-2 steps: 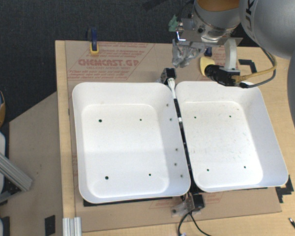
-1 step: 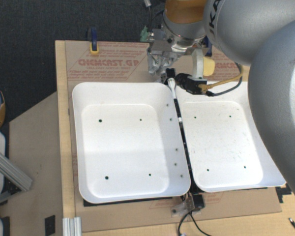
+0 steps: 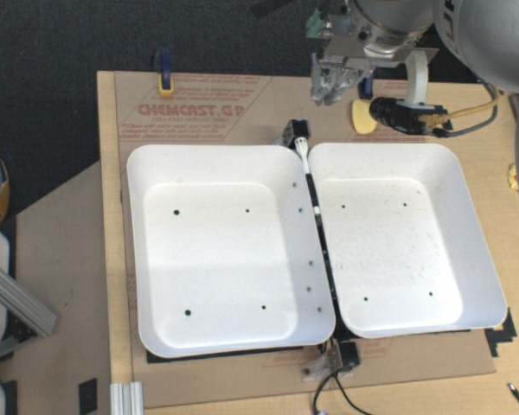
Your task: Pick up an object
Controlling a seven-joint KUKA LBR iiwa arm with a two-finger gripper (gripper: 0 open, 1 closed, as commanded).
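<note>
Gripper (image 3: 333,83): hung up past the far edge of the bins (image 3: 138,232), likely to keep out of their way.
Grip: could not tell, loose or tight.
Object: could not tell where it was.

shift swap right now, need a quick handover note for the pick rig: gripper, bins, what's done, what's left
Gripper: hangs over the bench beyond the bins' far edge, near the seam between them. Nothing visibly held; too blurred to tell open or shut.
Things: left bin and right bin show bare white floors with only small dark dots. I see no loose object to pick.
Done: no pick evident.
Left: find an object, grasp it, lift it.
</note>
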